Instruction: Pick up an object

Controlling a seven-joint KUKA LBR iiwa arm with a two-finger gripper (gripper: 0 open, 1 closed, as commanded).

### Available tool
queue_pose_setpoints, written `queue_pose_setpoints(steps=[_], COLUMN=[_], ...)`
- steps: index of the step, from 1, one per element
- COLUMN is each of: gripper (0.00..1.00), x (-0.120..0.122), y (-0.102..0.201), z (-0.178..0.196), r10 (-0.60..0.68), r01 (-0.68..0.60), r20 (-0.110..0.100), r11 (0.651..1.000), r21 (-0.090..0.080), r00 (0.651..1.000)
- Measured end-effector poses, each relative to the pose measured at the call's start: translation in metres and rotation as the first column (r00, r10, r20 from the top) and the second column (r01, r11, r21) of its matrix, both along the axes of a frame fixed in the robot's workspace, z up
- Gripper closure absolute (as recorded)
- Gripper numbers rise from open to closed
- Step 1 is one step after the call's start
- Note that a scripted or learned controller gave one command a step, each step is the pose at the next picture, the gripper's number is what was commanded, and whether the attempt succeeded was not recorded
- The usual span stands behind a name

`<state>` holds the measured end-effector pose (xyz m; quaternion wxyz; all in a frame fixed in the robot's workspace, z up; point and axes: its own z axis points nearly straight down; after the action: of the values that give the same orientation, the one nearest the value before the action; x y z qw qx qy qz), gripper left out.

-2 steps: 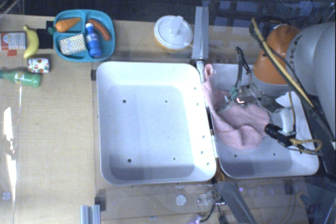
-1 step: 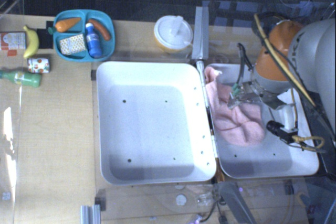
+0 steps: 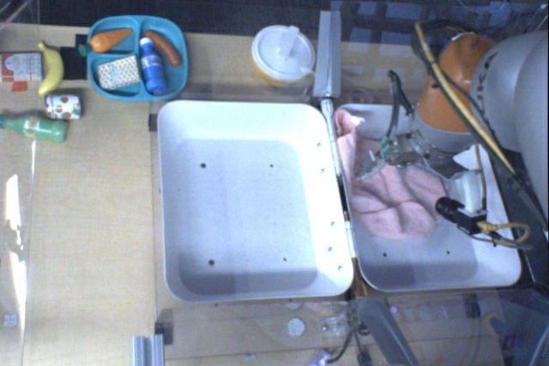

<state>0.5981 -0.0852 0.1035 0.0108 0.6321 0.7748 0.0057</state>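
Observation:
A crumpled pink cloth (image 3: 390,201) lies in the right white bin (image 3: 429,274), spread from the bin's upper left corner toward its middle. My gripper (image 3: 382,157) comes in from the right, under the grey arm with the orange band, and is down on the cloth's upper part. It touches or presses into the folds there. The arm's wrist covers the bin's upper right part.
The left white bin (image 3: 249,270) sits beside the right one. A white lidded cup (image 3: 283,54) stands behind the bins. A blue divided tray (image 3: 137,57) of toy food, a banana (image 3: 51,69), a small can (image 3: 63,106) and a green bottle (image 3: 36,128) lie far left.

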Motion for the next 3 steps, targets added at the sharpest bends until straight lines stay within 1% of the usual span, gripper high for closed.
queue_pose_setpoints(steps=[1,2,3], gripper=[0.0,1.0,1.0], x=[-0.028,-0.026,-0.028], y=[-0.023,-0.023,-0.045], z=[-0.013,-0.001,0.065], r10=[0.048,0.048,0.079], r01=[-0.048,-0.048,-0.079], r20=[-0.008,0.0,-0.019], r11=[0.999,0.999,0.997], r21=[0.002,-0.001,0.003], r00=[0.999,0.999,0.997])
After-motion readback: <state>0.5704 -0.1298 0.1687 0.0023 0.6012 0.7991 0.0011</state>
